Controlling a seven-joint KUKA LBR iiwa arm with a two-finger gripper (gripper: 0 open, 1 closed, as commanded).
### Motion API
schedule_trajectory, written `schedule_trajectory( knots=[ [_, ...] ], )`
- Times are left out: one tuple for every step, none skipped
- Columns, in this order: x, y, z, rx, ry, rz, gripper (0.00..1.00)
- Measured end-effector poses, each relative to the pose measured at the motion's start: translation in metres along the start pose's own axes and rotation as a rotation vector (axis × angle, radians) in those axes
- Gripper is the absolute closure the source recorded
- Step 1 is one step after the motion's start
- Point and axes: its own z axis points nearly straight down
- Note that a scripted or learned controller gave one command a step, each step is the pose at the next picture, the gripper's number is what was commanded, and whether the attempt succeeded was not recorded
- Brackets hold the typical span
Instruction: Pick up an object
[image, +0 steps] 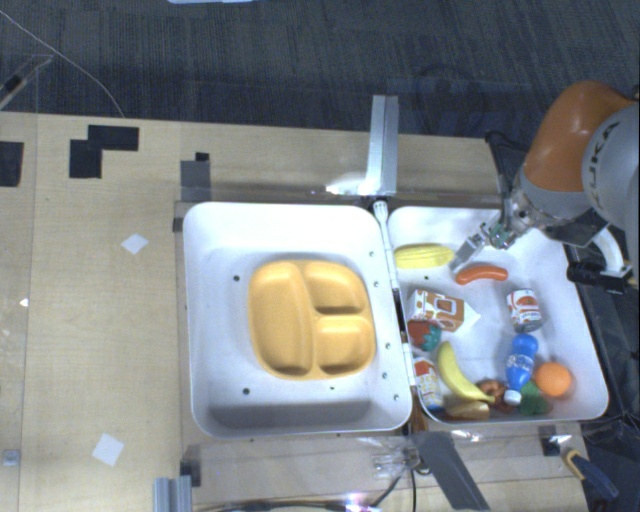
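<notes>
- the gripper hangs low in the right bin, just above the toy hot dog and beside the corn cob.
- whether the jaws are wide or narrow cannot be told; nothing is seen held.
- this looks like the approach step, before any grasp.
- next it would need to settle over the hot dog and close across its short width.
- the yellow divided tray lies in the left bin.

Yellow divided tray, white bins, red sausage, orange fruit, blue bottle
</notes>
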Motion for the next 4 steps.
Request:
schedule_trajectory(
  knots=[
    [0.05, 0.03, 0.029, 0.001, 0.001, 0.012, 0.0],
    [0.041, 0.043, 0.029, 0.016, 0.016, 0.096, 0.0],
    [0.039, 0.046, 0.016, 0.006, 0.005, 0.09, 1.0],
    [0.118, 0.104, -0.073, -0.004, 0.003, 0.312, 1.0]
  ],
)
